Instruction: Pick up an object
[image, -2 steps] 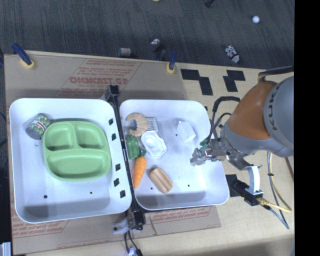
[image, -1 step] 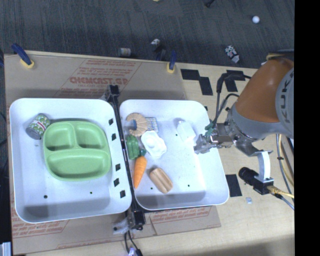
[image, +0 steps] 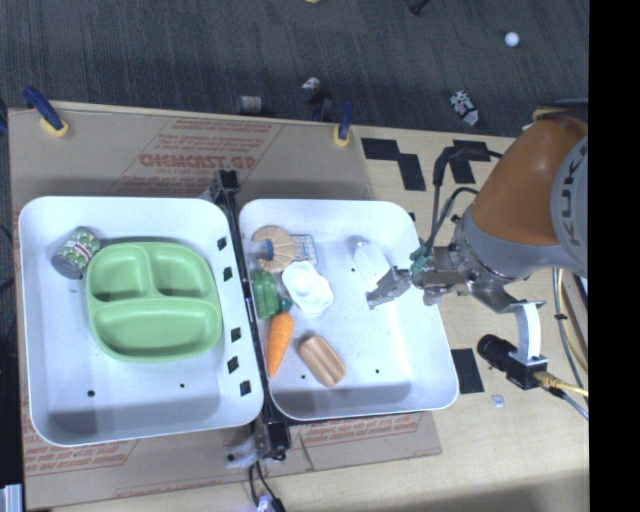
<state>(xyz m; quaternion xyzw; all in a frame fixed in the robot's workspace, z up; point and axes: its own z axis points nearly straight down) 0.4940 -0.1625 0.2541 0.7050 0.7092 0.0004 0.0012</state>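
The right bin (image: 400, 385) holds several objects. A round tan biscuit-like piece (image: 270, 243) lies at its back left, with a white lump (image: 308, 286) and a green item (image: 264, 294) just in front of it. An orange carrot (image: 279, 340) and a tan bread-like block (image: 322, 360) lie nearer the front. A clear, glassy object (image: 366, 258) rests toward the back middle. My gripper (image: 385, 291) reaches in from the right, low over the bin floor just in front of and right of the clear object. Nothing is visibly held in it.
The left bin (image: 60, 400) carries a green divided plate (image: 155, 300) and a small can (image: 73, 250) at its back left corner. A black divider (image: 238, 290) runs between the bins. The arm's orange band (image: 530, 185) and wrist hang over the right bin's right rim.
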